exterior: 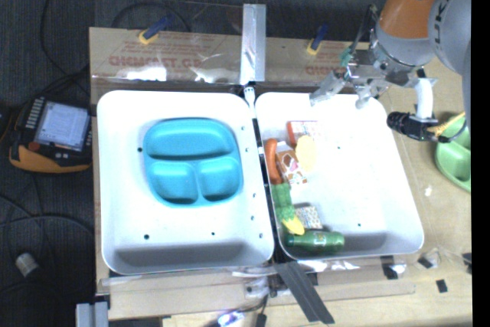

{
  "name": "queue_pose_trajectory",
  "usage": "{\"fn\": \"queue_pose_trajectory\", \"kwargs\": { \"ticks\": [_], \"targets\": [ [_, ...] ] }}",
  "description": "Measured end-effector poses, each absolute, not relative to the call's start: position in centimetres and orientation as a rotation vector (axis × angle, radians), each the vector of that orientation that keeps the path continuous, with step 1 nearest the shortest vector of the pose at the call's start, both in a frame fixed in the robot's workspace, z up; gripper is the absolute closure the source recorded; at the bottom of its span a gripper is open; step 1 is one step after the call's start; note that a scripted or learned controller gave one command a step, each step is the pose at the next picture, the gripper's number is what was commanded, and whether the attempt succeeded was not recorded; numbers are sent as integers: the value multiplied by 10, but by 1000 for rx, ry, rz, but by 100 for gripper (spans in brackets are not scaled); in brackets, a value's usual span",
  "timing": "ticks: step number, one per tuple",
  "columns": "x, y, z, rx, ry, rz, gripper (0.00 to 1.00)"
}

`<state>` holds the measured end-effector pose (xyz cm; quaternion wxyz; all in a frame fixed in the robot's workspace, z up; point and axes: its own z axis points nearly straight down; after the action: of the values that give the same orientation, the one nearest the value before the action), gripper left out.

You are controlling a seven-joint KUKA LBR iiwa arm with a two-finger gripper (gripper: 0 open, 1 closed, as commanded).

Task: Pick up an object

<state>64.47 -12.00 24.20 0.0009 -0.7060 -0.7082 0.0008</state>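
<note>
Yellow item w/ the clutter lies near-left of gripper, which hangs wide, holding nothing, over right bin's far edge.

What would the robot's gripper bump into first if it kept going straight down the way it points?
Probably the bare white floor near the back rim of the right-hand shallow white bin. The gripper hangs above that far edge, away from the pile of toy food, though depth is hard to judge.

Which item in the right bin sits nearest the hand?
The red-and-white box at the top of the pile, closest to the hand. The green bottle lies farthest away, along the bin's near wall.
</note>
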Motion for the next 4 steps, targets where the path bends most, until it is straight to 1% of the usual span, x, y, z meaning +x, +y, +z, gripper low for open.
{"fn": "queue_pose_trajectory", "kwargs": {
  "ticks": [1,2,3,4],
  "targets": [
    [524,-152,143,-1995,-2422,2,0],
    [585,-224,169,-2269,-2173,5,0],
    [533,-147,213,-2557,-1818,5,0],
    [500,-79,182,-2690,-1616,10,0]
  ]
}}
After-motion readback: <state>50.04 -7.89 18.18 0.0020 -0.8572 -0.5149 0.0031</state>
